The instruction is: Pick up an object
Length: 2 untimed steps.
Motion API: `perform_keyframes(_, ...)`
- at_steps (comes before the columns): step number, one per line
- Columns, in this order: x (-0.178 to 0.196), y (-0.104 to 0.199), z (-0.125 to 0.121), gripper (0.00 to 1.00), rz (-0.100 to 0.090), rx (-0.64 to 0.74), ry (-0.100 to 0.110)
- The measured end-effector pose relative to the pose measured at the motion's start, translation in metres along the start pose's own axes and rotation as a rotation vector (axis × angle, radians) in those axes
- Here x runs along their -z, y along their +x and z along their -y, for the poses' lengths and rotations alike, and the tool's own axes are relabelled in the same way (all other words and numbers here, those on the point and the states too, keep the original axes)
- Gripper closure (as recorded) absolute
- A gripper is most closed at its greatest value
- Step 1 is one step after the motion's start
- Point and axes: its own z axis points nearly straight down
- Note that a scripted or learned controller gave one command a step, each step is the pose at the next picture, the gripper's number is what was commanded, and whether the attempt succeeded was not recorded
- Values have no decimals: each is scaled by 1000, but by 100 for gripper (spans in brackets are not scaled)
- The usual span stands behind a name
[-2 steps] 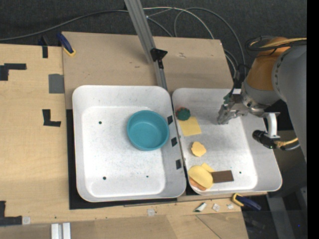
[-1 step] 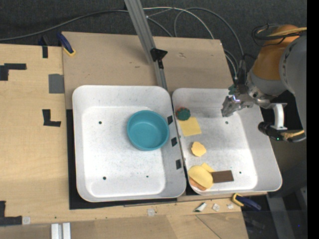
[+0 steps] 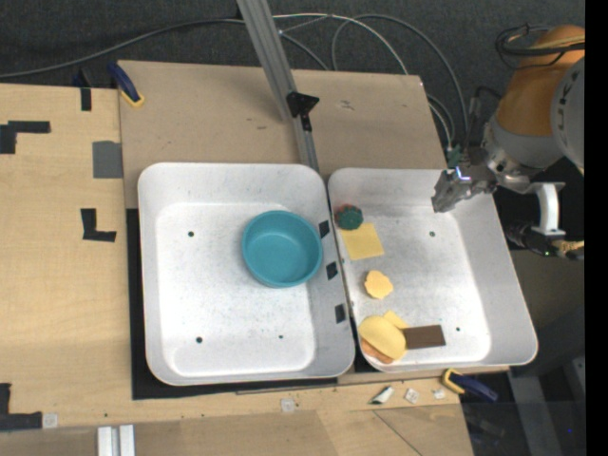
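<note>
Well apart — gripper (image 3: 449,196) at right bin's (image 3: 494,283) far edge, yellow square (image 3: 363,243) leftward

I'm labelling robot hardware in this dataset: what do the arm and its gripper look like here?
The arm enters from the right: a rounded orange band sits above light grey, smooth wrist housing. The gripper at its end is small, dark grey and blocky, with a tiny bluish light on top. A white bracket-like part and black cabling sit beside the arm. Finer markings are too small to read.
</note>
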Motion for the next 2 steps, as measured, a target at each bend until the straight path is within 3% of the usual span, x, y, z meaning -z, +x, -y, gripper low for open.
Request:
perform_keyframes(1, 64, -2, -2, 100, 1, 0, -3)
perform_keyframes(2, 56, 56, -10, 100, -2, 5, 5)
